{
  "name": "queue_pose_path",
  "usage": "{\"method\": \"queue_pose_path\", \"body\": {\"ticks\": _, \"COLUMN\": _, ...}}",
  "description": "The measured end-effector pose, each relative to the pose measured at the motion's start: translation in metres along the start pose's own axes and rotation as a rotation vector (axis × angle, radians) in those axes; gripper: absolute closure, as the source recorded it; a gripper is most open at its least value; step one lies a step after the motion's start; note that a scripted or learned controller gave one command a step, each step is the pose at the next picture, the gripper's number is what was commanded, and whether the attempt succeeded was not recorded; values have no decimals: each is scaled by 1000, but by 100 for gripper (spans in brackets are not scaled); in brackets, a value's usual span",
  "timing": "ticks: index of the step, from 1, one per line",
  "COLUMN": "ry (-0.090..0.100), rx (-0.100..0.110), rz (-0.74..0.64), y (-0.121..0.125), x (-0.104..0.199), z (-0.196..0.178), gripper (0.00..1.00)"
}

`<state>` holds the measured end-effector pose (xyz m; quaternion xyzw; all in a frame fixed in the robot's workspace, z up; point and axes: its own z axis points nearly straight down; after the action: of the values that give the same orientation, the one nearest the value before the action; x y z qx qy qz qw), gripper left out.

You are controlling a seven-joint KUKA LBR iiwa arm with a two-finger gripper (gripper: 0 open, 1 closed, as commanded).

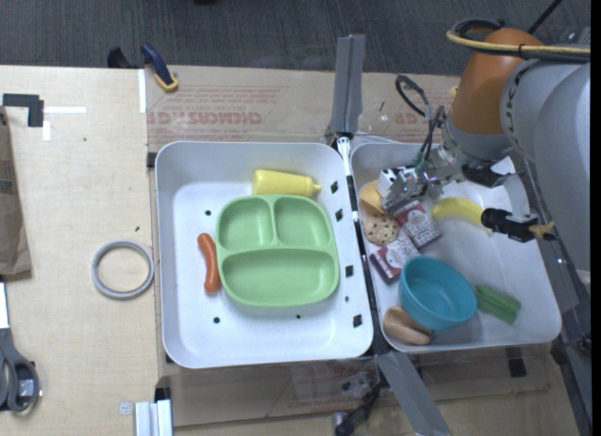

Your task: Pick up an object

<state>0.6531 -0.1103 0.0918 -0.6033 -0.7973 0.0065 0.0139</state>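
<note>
Right bin (526, 331): hand (406, 190) among clutter

Yellow banana (457, 209) lies flat in right bin, upper part; blue bowl (437, 293) upright nr front.

The arm (554, 96) is bulky and pale grey, with a rounded orange band (488, 82) above the wrist; black cables (413, 96) loop beside that band.
</note>
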Motion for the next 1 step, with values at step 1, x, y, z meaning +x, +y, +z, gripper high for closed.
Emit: {"method": "queue_pose_path", "body": {"ticks": 1, "ry": -2, "rx": 2, "rz": -2, "y": -1, "x": 0, "z": -9, "gripper": 100}}
